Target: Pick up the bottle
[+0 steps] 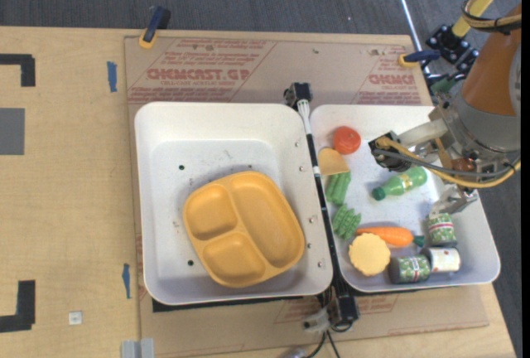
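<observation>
The bottle (401, 182) is small and green with a yellow label. It lies on its side in the right bin (484, 265), near the middle, with its cap pointing left. My gripper (455, 199) hangs over the right side of this bin, just right of the bottle and slightly nearer the front. There is a small gap between it and the bottle's base. Nothing can be seen held in it.
Also in the right bin are a red tomato (346, 139), a yellow wedge (331, 162), two green vegetables (337, 187), a carrot (387, 236), a yellow round piece (368, 254) and small cans (440, 229). The left bin (157, 182) holds a yellow divided plate (242, 226).
</observation>
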`<state>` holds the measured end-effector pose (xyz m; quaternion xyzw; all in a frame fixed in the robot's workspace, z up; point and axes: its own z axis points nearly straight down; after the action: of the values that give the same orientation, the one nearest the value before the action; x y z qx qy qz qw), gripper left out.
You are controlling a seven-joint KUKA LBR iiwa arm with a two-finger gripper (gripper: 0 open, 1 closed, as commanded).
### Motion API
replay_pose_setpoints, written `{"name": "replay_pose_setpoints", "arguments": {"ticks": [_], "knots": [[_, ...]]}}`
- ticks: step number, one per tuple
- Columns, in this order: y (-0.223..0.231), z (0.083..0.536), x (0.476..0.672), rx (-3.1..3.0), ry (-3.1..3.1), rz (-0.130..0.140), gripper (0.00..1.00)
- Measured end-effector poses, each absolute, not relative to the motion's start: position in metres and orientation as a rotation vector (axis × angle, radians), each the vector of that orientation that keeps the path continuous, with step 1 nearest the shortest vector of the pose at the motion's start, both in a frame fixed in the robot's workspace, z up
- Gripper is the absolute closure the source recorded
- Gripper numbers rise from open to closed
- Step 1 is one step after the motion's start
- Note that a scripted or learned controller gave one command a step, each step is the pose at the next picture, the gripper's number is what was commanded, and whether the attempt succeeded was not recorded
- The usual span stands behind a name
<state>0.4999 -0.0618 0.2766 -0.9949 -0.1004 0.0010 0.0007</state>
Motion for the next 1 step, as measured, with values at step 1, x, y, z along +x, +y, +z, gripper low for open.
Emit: {"name": "replay_pose_setpoints", "arguments": {"ticks": [1], "knots": [[-0.0528,0.1839,0.4982,-3.119,-0.348,0.007,0.0]]}}
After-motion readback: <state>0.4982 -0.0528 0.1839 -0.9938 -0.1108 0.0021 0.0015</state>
